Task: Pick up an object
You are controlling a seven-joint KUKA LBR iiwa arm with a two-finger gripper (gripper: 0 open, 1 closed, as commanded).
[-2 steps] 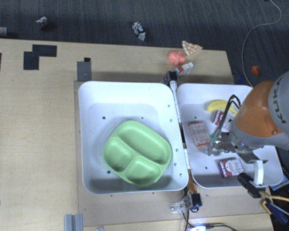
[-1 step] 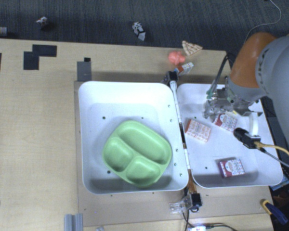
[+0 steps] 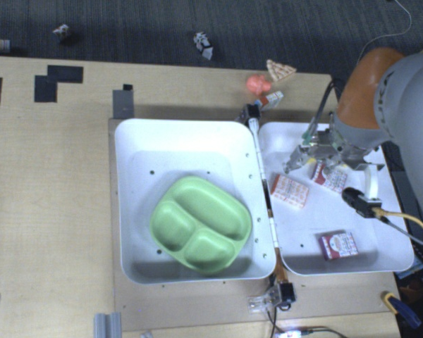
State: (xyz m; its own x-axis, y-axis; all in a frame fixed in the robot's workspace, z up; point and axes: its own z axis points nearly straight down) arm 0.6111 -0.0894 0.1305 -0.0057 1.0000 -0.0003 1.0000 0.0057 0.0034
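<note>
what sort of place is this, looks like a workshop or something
Probably a robotics lab bench, not a home: a grey robot arm reaches over two white bins on a wooden bench, the left bin holding a green divided tray, the right bin small packets.

Left bin (image 3: 146, 153): green plate (image 3: 201, 222) filled centre and front; far strip was bare. Right bin (image 3: 296, 239): arm (image 3: 381, 104) overhung far side. Packet (image 3: 290, 191), second packet (image 3: 331, 179) and dark box (image 3: 337, 245) lay on the floor; near-left corner was open.
</note>
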